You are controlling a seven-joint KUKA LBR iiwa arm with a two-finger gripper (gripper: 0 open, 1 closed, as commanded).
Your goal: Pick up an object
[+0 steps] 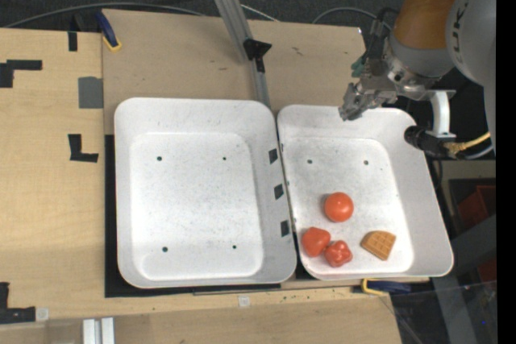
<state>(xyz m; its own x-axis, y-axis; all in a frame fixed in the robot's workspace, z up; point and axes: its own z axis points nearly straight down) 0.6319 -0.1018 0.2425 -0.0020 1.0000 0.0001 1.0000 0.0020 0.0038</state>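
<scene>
Four small objects were counted in the right bin, all grouped in its near half. One round orange-red ball-like fruit was seen closest to the bin's centre. Two red pieces were found nearer the front edge: a red rounded piece and a red pepper-shaped piece, just beside each other, possibly touching. One tan waffle-textured biscuit was placed to their right, apart from them. None of the four was lifted; all were resting on the bin floor.

The gripper was seen over the far rim of the right bin, well apart from the objects. Nothing was seen between its fingers; whether they were spread or closed could not be told from this angle. The orange band was visible above the wrist.

Two white bins were counted, side by side; the left bin showed a speckled floor. One grey metal pole was seen slanting across the bench behind them.
</scene>
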